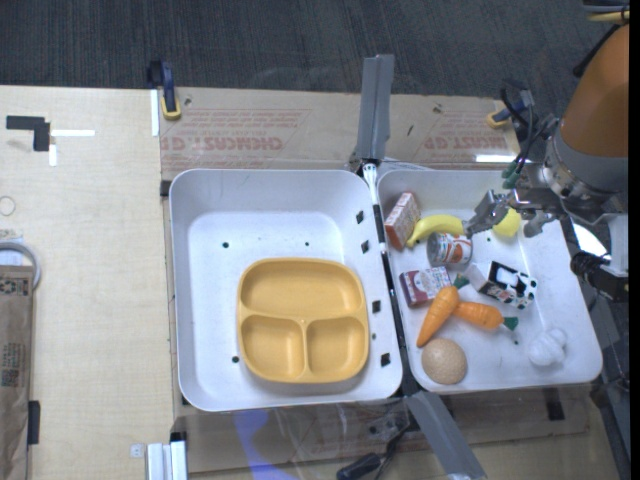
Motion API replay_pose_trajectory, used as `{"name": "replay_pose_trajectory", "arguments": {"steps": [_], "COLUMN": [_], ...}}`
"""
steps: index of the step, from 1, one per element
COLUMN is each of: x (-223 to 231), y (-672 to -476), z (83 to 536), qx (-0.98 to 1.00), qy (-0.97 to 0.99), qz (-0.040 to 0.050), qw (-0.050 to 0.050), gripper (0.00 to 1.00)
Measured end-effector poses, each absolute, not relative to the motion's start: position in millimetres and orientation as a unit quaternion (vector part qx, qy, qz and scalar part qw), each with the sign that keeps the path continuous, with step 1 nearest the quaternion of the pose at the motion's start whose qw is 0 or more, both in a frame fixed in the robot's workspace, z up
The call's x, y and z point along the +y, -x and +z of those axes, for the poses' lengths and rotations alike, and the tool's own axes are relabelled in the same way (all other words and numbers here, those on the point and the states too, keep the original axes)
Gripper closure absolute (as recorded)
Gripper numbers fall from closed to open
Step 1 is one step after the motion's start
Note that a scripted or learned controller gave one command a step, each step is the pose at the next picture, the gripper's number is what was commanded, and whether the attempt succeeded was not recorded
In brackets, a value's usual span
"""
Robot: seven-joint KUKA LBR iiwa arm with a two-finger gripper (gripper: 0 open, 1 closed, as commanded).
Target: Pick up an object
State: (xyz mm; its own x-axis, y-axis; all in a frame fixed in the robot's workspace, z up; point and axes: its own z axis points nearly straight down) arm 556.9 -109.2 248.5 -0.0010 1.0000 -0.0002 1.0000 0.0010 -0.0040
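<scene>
The left bin (200, 268) holds a yellow divided plate (303, 320). In the right bin (580, 353) lie a banana (436, 228), a can (449, 251), two carrots (437, 315), an egg (444, 361) and a small red carton (401, 218). The pincer (512, 213) hangs over the bin's far right part, next to a yellow object (507, 224).

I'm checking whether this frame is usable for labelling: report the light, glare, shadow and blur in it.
Camera view: even overhead light, soft shadows inside the left bin around the yellow tray; bluish glare on the bench below that bin; the right bin is bright at its right side, washing out a white object; the small toys are soft in detail, and the gripper is slightly blurred.
</scene>
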Motion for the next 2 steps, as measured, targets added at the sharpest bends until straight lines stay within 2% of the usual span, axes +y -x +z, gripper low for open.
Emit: {"name": "replay_pose_trajectory", "arguments": {"steps": [1,2], "x": [-111,-146], "y": [-493.8,-488.4], "z": [144,91], "qx": [-0.744,-0.731], "qy": [0.669,0.683], "qz": [0.0009,0.0007], "qw": [0.002,0.002], "gripper": [0.00,0.00]}}
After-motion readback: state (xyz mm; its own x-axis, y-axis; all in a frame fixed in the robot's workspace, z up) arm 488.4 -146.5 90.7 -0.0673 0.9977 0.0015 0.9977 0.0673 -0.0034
